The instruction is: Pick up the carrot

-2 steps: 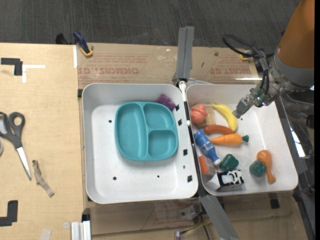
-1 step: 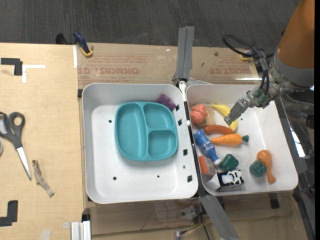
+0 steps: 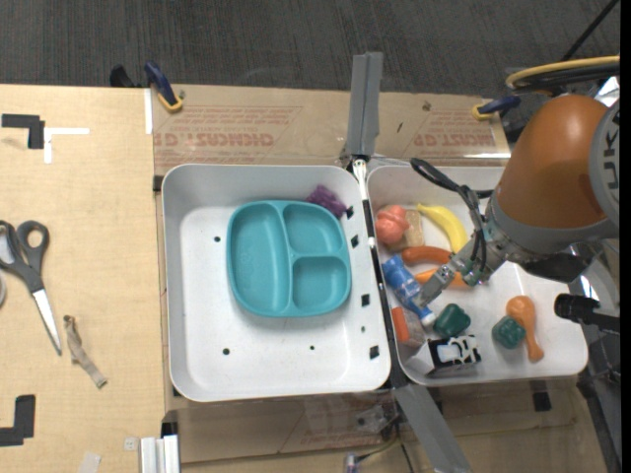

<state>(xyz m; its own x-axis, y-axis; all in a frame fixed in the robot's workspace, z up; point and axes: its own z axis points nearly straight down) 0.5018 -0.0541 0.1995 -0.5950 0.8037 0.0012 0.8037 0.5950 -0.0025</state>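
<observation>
The gripper (image 3: 455, 272) reaches into the right bin (image 3: 562, 363), its fingers closed on one end of the carrot (image 3: 432, 276). The carrot's long axis slants down toward the left, its free end pointing at the blue bottle (image 3: 406, 286) just beside it.

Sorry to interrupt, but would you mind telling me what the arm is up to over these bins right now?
The arm has reached into the right bin, where toy food lies crowded along its left side. Its gripper is low over an orange carrot-like piece beside the blue bottle, just below the banana. Whether it actually has hold of anything cannot be told. The left bin holds a teal divided plate.
</observation>
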